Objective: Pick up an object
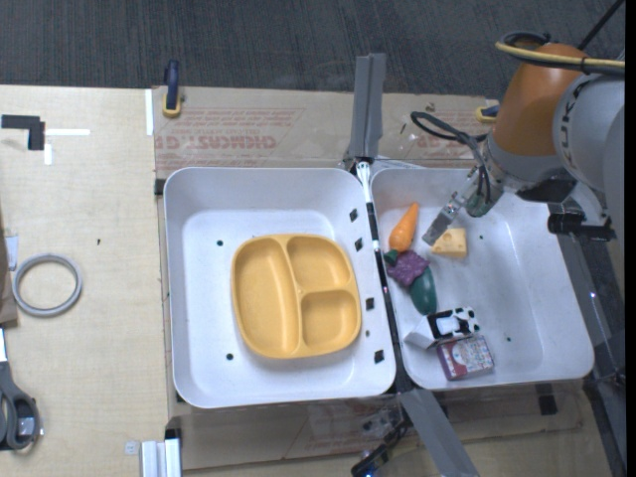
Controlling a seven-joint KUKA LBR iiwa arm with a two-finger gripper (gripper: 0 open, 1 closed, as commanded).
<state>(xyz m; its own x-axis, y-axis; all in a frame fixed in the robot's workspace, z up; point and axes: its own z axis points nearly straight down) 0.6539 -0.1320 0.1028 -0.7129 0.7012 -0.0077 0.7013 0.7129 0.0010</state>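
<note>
— Item: cheese wedge [450, 243]?
— Right bin [537, 296], upper part, right of the carrot [403, 227] (purple piece [406, 267] and green piece [424, 291] below it).
— Gripper [444, 222]?
— Just above-left of the wedge, possibly touching; finger state: cannot tell.
— Left bin [189, 286]?
— Yellow divided plate [295, 295].

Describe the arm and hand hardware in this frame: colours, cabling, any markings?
The arm is grey with rounded, bulky links and a broad orange band above the wrist. Black cables loop off the wrist on the left, and a yellow-and-black hose curves over the top of the orange section. The hand is small, metallic grey and slim, with dark fittings where it joins the wrist. No legible markings.
</note>
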